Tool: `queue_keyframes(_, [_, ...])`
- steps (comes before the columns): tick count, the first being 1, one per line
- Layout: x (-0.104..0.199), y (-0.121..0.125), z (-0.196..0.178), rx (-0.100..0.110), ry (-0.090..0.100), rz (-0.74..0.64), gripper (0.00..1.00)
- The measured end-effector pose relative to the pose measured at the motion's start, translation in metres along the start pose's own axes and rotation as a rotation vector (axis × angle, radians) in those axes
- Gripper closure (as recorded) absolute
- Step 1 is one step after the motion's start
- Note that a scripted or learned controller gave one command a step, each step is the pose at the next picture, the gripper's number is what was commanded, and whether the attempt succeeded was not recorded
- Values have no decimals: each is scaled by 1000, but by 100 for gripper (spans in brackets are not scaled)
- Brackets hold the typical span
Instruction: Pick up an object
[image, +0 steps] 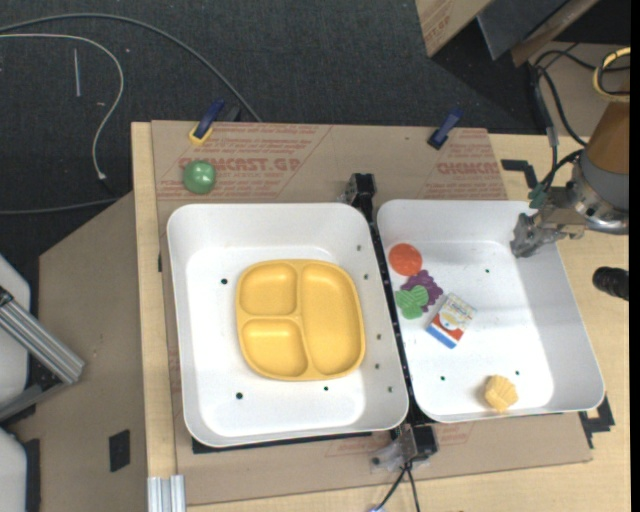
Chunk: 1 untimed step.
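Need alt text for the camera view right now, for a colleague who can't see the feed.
The gripper hangs over the right bin's upper right corner, apart from the toys there: an orange disc, purple grapes, a green piece, a small carton and a yellow piece. The left bin holds a yellow divided plate.

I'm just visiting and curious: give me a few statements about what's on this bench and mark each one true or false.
1. A yellow divided tray lies in the left bin. True.
2. The green ball sits inside the right bin. False: it rests on the cardboard behind the left bin.
3. The gripper hovers at the right bin's far right corner. True.
4. The orange disc lies in the yellow tray. False: it is in the right bin, near its left wall.
5. A yellow toy sits near the right bin's front edge. True.
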<state>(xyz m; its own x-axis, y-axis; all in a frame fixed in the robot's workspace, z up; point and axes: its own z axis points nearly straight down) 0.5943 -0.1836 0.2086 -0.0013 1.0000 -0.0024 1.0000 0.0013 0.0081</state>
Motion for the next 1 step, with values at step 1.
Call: queue_keyframes(1, [4,-5,-61,0,0,-1,100])
